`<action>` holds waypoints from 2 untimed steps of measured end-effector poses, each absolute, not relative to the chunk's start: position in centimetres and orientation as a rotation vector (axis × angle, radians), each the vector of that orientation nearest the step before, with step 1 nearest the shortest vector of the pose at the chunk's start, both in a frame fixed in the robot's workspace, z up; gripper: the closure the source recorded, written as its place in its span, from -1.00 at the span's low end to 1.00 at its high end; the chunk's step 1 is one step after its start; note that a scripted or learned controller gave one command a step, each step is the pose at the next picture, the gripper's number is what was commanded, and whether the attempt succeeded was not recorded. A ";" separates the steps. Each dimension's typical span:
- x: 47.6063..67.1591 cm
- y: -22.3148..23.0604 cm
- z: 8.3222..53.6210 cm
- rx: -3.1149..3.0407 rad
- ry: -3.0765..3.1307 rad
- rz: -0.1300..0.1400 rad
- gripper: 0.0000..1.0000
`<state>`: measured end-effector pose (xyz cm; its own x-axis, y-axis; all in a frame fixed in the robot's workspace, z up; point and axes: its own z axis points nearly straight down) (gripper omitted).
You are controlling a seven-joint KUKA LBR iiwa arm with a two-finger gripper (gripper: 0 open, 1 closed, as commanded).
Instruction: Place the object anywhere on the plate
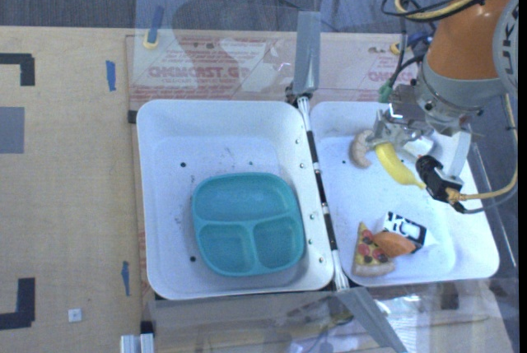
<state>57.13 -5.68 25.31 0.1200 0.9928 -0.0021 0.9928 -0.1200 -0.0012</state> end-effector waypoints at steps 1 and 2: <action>57.0 1.2 23.9 2.050 2.382 -0.002 1.00; 55.4 10.1 19.5 1.982 2.440 -0.002 1.00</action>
<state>55.37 10.08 19.48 -0.2051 0.9787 0.0005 0.9787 0.2051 -0.0020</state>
